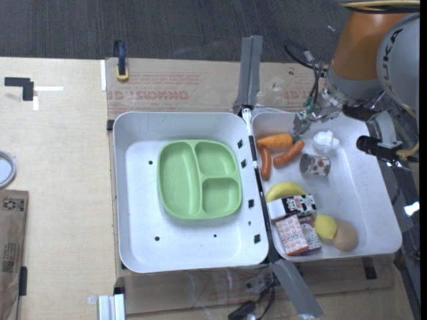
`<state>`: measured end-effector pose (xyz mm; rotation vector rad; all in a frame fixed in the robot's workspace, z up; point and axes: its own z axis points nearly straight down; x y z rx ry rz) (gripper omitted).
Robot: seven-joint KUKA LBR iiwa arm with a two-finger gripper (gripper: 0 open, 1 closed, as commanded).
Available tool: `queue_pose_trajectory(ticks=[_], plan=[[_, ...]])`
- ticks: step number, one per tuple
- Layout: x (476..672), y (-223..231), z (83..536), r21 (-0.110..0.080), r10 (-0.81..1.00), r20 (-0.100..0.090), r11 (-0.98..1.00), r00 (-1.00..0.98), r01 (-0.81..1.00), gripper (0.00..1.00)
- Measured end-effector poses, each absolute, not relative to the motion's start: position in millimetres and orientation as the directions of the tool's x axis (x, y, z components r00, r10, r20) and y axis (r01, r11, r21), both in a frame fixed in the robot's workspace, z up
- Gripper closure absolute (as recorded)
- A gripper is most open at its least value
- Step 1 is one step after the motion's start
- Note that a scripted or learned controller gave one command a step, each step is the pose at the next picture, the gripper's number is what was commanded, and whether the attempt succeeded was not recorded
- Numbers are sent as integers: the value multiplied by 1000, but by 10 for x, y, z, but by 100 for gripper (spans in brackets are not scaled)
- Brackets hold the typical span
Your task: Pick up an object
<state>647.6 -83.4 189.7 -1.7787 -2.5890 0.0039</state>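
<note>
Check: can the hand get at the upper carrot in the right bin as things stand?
Probably yes. The hand hangs just above and right of the carrot, which lies exposed near the right bin's top left corner. Nothing lies on it; a second carrot sits close beside it.

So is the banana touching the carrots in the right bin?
Apart. The camera view shows bare white bin floor between the banana and the nearest carrot, with the other carrots farther up the right bin.
</note>
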Motion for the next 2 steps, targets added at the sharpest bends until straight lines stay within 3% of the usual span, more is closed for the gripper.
queue_pose_trajectory(ticks=[1,2], plan=[[6241,-1304,1054,-5,923,1,385,-385,923,0],[5791,-1207,895,-2,865,1,502,-502,865,0]])
